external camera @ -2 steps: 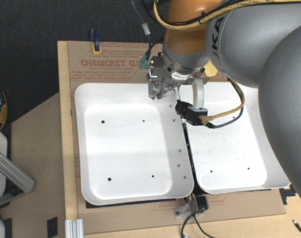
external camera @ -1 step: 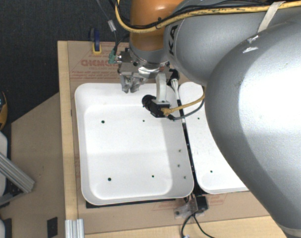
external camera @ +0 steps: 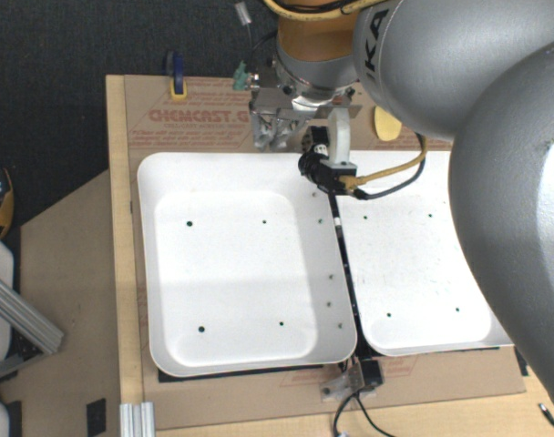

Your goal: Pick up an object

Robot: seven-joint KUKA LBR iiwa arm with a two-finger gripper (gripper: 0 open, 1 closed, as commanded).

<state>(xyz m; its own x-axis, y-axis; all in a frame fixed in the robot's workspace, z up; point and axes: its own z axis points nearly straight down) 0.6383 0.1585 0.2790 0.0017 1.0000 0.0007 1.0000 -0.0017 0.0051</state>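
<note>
Yellow object [external camera: 386, 124], a small rounded piece partly hidden by the arm [external camera: 477, 71], is the only candidate for picking that I can make out. It sits near the far edge of the right bin [external camera: 414, 271], though whether it rests on the rim or on the cardboard board [external camera: 195, 116] beyond it I cannot tell (it may even be a fixture, like the blue and yellow clamp [external camera: 177, 76] on the board's far edge).

The gripper [external camera: 275, 133] hangs over the board just past the far rim of the left bin [external camera: 231, 271], well apart from the yellow piece. Whether the claw is open or closed cannot be judged at this slant, and nothing can be seen held in it.

A black cable fitting [external camera: 327, 167] with a tan lead dangles below the wrist, above the seam between the two bins.

The risks, as I judge them: a descent from this spot would meet cardboard or the bin's rim, not an object, and close on nothing. A sideways move towards the yellow piece could drag the dangling lead across the rims and snag it.
</note>
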